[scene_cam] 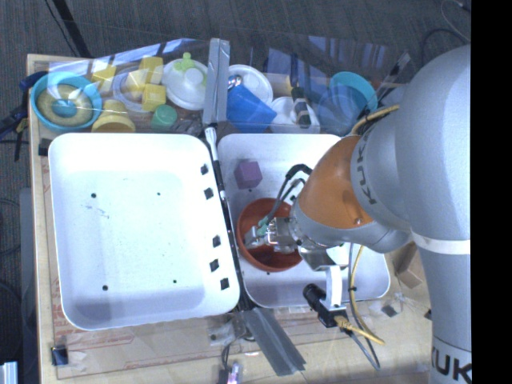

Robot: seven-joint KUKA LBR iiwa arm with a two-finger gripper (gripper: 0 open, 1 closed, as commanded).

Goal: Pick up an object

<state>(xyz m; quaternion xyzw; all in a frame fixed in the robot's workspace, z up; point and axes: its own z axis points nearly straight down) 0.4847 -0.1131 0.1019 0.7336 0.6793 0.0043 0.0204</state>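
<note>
In the right bin [264, 290] lies a red-brown bowl [258, 226] near the bin's left wall. A small purple block [248, 173] sits behind it, toward the bin's far end. My gripper [268, 234] is down inside the bowl, with the grey arm and its orange band [340, 190] reaching in from the right. The wrist covers the bowl's right side. The metal finger parts are small and crowded against the bowl, so their spacing is unclear.
The left bin [128, 222] lies beside the right one, with a row of black clips on the divider [216, 230]. Behind both bins stand plastic dishes: blue bowl [64, 102], yellow cups [144, 82], white lids [188, 86], blue cup [248, 106], teal bowl [352, 94].
</note>
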